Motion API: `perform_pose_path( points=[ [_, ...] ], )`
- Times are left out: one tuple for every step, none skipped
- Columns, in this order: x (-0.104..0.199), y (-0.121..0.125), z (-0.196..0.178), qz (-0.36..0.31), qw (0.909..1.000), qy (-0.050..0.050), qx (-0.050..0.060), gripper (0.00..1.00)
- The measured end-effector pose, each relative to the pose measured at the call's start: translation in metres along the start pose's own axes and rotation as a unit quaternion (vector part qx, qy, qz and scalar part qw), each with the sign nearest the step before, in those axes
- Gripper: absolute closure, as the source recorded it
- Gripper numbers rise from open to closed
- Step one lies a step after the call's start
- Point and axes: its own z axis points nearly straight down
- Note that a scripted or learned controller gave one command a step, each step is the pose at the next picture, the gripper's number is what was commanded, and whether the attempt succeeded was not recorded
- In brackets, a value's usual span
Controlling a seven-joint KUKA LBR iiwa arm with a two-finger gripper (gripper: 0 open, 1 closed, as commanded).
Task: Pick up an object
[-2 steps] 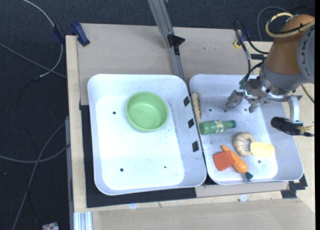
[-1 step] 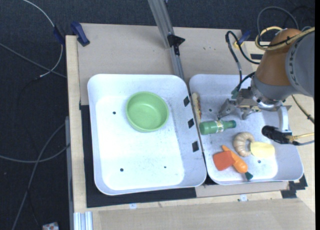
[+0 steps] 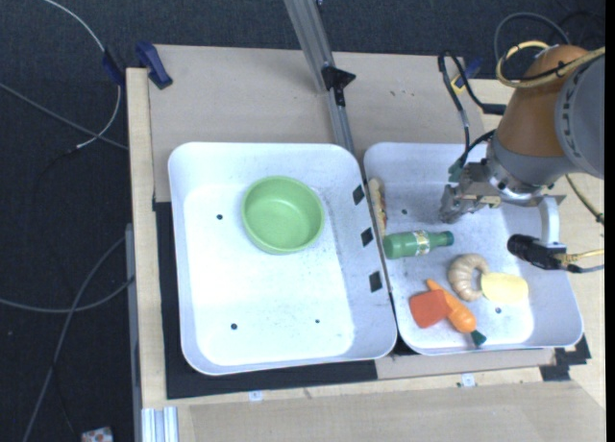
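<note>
In the right bin [image 3: 423, 166] lie a green bottle [image 3: 416, 243] on its side, a tan curled piece [image 3: 467, 275], a pale yellow piece [image 3: 505, 287] and an orange carrot-like toy [image 3: 444, 309] with a red part. A wooden stick [image 3: 378, 202] rests along the bin's left wall. My gripper [image 3: 457, 202] hangs over the upper middle of this bin, above and to the right of the bottle. Nothing shows between its fingers.
A green bowl [image 3: 282, 213] sits in the left bin [image 3: 207, 267]. A metal pole [image 3: 306, 17] slants down from the top to the gap between the bins. Cables [image 3: 459, 85] loop near the arm's orange wrist [image 3: 530, 113] at the right.
</note>
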Motion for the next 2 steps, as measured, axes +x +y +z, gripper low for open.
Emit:
perform_pose_path(
  points=[
    [-0.002, 0.001, -0.046, 0.0, 1.0, -0.003, -0.006, 1.0],
    [-0.005, 0.01, -0.111, -0.001, 1.0, -0.003, -0.007, 1.0]
  ],
)
